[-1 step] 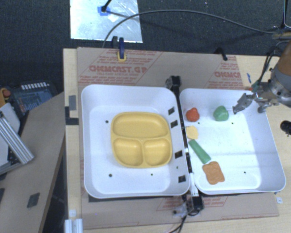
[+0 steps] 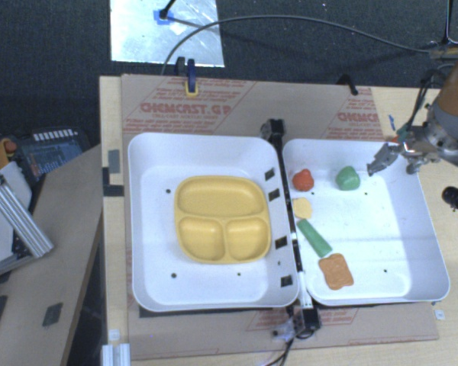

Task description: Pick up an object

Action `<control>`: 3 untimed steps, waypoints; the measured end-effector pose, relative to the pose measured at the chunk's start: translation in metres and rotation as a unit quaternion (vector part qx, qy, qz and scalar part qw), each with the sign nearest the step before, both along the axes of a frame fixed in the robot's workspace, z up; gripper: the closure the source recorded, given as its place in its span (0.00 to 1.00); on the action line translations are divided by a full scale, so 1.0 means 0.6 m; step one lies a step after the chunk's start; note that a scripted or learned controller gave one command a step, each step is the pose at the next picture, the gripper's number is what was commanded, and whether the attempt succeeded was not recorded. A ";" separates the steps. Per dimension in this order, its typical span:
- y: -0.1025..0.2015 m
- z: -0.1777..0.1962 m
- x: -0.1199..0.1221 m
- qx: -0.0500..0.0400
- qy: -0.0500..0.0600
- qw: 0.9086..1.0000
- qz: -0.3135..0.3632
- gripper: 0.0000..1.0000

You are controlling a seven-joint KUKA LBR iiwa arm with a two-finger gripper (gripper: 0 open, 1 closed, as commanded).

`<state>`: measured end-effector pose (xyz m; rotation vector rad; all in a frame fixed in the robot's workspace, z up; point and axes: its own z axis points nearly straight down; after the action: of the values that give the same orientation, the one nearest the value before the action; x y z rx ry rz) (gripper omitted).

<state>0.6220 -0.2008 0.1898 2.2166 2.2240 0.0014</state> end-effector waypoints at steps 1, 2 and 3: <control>-0.004 -0.075 0.014 0.000 0.001 1.000 0.001 0.00; 0.010 -0.152 0.008 0.000 0.001 1.000 0.001 0.00; 0.011 -0.175 0.009 0.000 0.000 1.000 0.002 0.00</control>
<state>0.6277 -0.1943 0.0850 2.2126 2.2278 0.0007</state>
